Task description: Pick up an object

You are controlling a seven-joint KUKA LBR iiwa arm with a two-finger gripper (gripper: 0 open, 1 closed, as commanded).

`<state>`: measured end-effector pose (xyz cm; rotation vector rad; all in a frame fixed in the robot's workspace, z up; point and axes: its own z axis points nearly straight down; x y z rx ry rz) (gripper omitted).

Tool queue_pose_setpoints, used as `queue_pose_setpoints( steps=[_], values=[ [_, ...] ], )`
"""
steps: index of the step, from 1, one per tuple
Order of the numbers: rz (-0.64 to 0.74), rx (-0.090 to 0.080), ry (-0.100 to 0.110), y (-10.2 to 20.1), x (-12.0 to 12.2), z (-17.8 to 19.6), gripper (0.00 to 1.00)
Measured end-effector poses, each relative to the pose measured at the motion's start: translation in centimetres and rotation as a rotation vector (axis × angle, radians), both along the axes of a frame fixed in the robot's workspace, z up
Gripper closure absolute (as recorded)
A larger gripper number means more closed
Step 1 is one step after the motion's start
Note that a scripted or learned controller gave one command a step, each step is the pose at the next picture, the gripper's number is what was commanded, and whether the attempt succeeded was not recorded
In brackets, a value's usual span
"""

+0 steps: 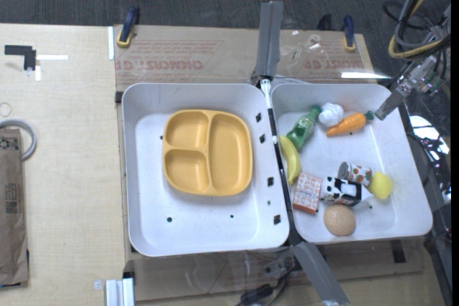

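The tool [393,102] hangs at the far right edge of the right bin [423,226], a slim grey piece pointing down and inward toward the carrot [347,124]; whether it is parted or closed cannot be told at this angle, and nothing is seen in its hold. The task leaves the choice of object free, and all the candidates lie in the right bin: the carrot near the far wall with a white crumpled ball [330,113] just beside its leafy end, a green bottle [304,127] slanting toward the divider, a banana [290,158] along the bin's left wall, a small red-and-white carton [307,193], a black-and-white cow toy [340,190] touching a small printed can [356,174], a lemon [381,185] beside them, and a brown egg-like ball [340,220] near the front wall. The left bin [136,175] carries a yellow divided plate [209,153] (not a likely target, being broad and flat). The carrot looks the soundest pick, since it is nearest the tool and lies fairly apart from its neighbours. A good attempt would come down over the carrot's thick middle, span its narrow width rather than its length, and stay off the white ball. The cluster of cow, can and lemon is probably best avoided, since a closing tool could nudge one into another.
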<state>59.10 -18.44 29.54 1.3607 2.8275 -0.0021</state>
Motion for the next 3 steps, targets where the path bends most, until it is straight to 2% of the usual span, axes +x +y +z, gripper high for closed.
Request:
queue_pose_setpoints(
  steps=[1, 2, 3],
  values=[
    [0.099, 0.001, 0.001, -2.6, -0.1, -7.5, 0.0],
    [0.316, 0.0, 0.0, -0.9, 5.1, -18.6, 0.0],
    [0.47, -0.002, -0.002, -2.1, 6.1, -20.2, 0.0]
  ],
)
